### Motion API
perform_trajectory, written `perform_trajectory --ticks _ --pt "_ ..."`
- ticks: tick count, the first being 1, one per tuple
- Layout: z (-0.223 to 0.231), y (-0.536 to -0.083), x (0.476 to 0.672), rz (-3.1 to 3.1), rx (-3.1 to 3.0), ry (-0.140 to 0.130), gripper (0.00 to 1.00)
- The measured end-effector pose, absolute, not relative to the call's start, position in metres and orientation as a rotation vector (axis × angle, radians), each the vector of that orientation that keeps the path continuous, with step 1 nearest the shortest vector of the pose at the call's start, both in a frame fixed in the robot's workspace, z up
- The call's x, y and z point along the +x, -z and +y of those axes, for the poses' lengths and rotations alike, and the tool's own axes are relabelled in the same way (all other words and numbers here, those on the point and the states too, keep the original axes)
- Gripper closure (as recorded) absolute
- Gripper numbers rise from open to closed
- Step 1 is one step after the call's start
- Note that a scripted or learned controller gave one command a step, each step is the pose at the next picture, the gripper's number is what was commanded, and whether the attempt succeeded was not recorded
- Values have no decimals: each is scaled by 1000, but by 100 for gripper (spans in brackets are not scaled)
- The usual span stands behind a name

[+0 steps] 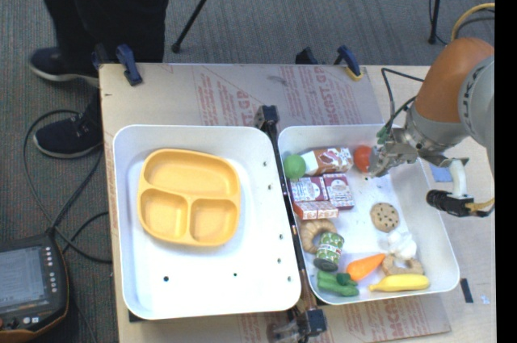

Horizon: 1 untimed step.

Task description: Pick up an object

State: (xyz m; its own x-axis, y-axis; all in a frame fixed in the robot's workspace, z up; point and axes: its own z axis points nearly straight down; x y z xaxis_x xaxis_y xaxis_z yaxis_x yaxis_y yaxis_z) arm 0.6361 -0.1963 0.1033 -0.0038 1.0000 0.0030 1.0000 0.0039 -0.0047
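Observation:
My gripper hangs low over the upper right part of the right bin, just right of a small red tomato. I see nothing held in it. Toy food fills this bin. Along the top are a green ball and a red and white carton. Two more cartons lie below them. Further down are a chocolate-chip cookie, a green can, a carrot and a banana.
The left bin holds a yellow divided plate. A white garlic and a green vegetable also lie in the right bin. Blue clamps grip the bench's back edge. A person's legs stand behind the bench.

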Motion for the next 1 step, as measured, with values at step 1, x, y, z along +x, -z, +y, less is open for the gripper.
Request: perform_trajectory --ticks 1 --pt "-196 -103 636 -2221 -2213 -2 0"
